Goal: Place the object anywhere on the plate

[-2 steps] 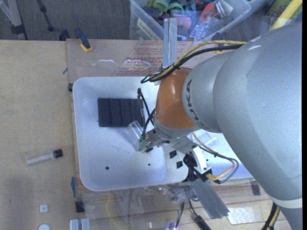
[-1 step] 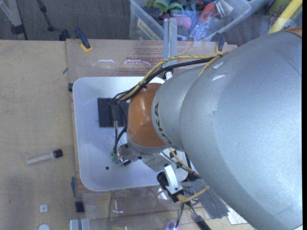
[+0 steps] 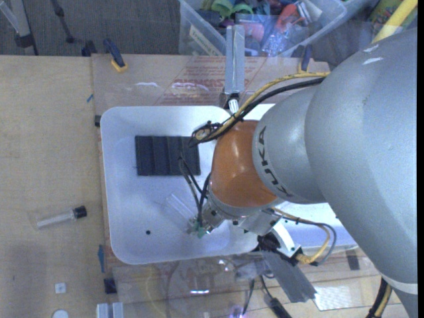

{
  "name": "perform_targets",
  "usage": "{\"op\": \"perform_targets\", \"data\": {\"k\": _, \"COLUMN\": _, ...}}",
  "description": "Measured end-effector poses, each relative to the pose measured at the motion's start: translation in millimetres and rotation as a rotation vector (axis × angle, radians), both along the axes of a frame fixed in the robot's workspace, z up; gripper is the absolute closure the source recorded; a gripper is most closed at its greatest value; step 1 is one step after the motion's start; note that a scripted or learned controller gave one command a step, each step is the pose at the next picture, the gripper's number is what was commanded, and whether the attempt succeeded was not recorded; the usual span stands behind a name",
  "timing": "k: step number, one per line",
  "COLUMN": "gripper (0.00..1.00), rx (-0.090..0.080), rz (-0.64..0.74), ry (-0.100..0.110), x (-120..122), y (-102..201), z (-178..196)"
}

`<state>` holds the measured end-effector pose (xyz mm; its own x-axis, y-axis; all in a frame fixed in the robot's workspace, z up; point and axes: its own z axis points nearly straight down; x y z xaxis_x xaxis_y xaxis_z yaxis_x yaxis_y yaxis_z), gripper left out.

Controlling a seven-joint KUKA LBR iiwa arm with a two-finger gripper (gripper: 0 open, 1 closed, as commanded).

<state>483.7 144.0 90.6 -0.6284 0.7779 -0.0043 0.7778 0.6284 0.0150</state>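
Note:
A black ridged rectangular plate lies flat in the upper left part of the left white bin. A faint, clear object rests on the bin floor below the plate's right end. The arm's orange band and grey wrist hang over the bin's right half. My gripper points down just right of the clear object, near the bin's front; only its tip with a small green bit shows. The arm's body hides the right bin almost entirely.
A small dark speck sits on the bin floor at the front left. A clear tub of colourful toys stands behind the bins. A small tube with a black cap lies on the wooden bench left of the bin.

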Motion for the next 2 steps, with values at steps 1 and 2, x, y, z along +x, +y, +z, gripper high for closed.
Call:
{"op": "perform_targets", "data": {"k": 1, "gripper": 1.0, "rx": 0.002, "rz": -0.265, "ry": 0.005, "x": 45, "y": 63, "z": -1}}
{"op": "perform_targets", "data": {"k": 2, "gripper": 1.0, "rx": -0.001, "rz": 0.036, "ry": 0.002, "x": -1, "y": 33, "z": 0}}
